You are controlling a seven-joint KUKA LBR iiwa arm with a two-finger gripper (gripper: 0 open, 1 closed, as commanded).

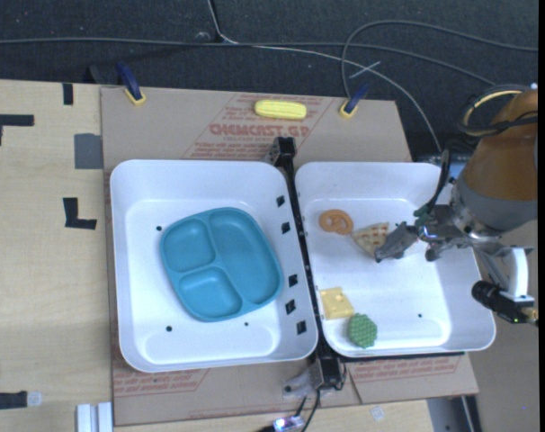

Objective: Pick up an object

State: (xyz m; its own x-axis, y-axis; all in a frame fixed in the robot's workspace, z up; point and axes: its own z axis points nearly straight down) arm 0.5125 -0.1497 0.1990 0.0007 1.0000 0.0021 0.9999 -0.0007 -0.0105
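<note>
over the right bin, near its right side, the gripper of the grey arm hangs low, reaching in from the right. its two dark fingers stand apart, one pointing to the left and one shorter on the right, and nothing is seen between them, so the gripper holds no object. the left finger tip lies just beside a tan waffle-like piece, maybe touching its edge, but this cannot be told for sure.

in the same bin there are more small objects. a brown pretzel-like ring lies near the upper left corner, just left of the waffle piece. a yellow block lies at the lower left, and a green round object is just beside it, lower and to the right.

the left bin holds a blue divided plate with three compartments. behind the bins, on the brown cardboard, a yellow corn-like object lies apart from everything. two clamps with blue handles hold the far edge of the cardboard.
</note>
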